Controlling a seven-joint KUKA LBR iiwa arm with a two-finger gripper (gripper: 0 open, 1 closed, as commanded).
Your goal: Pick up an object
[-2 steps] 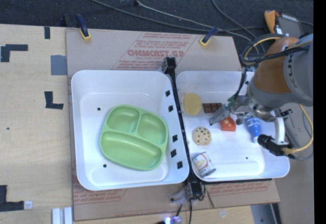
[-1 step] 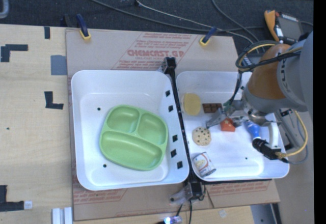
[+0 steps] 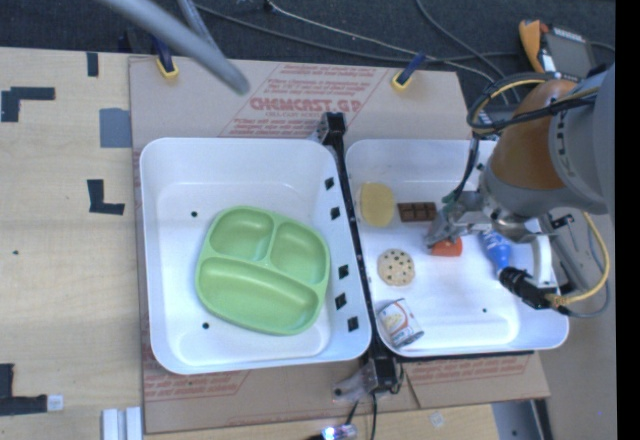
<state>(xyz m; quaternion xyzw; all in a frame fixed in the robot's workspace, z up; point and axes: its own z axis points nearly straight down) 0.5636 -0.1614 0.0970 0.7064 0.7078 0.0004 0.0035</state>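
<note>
The right bin [image 3: 520, 323] holds a pale yellow round piece [image 3: 377, 203], a brown chocolate bar [image 3: 416, 212], a chocolate-chip cookie [image 3: 396, 267], a small printed packet [image 3: 398, 322], an orange block [image 3: 446, 247] and a blue object [image 3: 495, 251]. My gripper [image 3: 444, 232] is down in this bin, right over the orange block, with the chocolate bar just to its left. The arm's wrist hides how the fingers stand.
A green divided plate [image 3: 264, 269] lies in the left bin [image 3: 160, 228]. A black divider [image 3: 345, 228] runs between the bins. The grey arm with its orange band [image 3: 520, 153] covers the right bin's far right side. Cables hang by the wrist [image 3: 560, 293].
</note>
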